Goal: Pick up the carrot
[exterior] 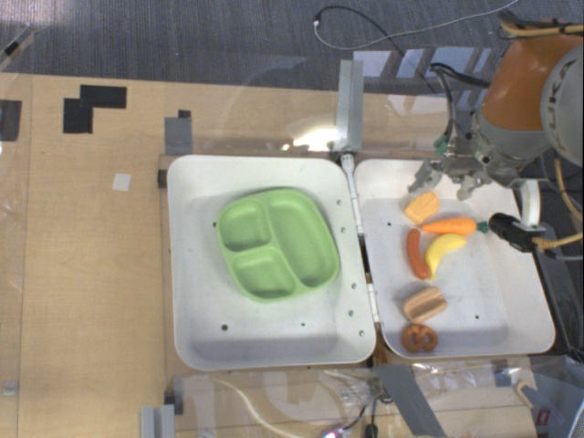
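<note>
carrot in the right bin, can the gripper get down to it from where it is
Probably yes. The gripper hangs just above the carrot, whose top is uncovered; the cheese wedge and banana crowd its sides.

A pale wooden bench [82, 272] filled the lower frame, with black square markers [93, 106] near its far left edge. Beyond lay dark grey carpet [182, 16], crossed by a thin cable [383, 33]. Glare, perhaps from overhead lighting, brightened the bench's far edge.
</note>
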Available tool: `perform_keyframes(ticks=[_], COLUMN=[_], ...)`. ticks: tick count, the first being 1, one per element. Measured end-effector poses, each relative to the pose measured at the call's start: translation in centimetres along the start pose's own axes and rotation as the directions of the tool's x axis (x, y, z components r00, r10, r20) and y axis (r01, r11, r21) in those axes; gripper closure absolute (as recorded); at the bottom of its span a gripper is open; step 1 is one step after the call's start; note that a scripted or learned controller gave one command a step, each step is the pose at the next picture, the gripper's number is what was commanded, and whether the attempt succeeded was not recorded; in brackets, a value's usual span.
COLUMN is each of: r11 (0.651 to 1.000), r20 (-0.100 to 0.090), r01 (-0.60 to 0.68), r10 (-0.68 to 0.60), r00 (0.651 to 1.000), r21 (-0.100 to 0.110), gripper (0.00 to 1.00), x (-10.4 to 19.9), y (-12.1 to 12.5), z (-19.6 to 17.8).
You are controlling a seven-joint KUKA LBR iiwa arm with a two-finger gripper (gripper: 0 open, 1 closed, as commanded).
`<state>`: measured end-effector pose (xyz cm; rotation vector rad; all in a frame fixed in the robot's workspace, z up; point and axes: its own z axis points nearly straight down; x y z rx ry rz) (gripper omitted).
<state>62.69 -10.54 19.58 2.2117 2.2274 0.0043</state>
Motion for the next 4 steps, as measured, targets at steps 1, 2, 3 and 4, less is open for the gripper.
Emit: perform_keyframes(ticks=[1, 2, 3, 4], r11=[1.0, 0.965, 0.964, 0.975], r20=[0.002, 0.004, 0.006, 0.001], r01=[-0.004, 0.263, 0.264, 0.223], r10=[0.004, -0.263, -0.264, -0.223], r00=[1.0, 0.965, 0.964, 0.975], r21=[0.0, -0.005, -0.013, -0.004], gripper=[0.0, 0.0, 1.0, 1.0], x=[-6.5, -10.0, -9.9, 1.9], y=[-0.6, -1.3, -1.0, -2.2], z=[2.4, 10.7, 9.4, -0.3])
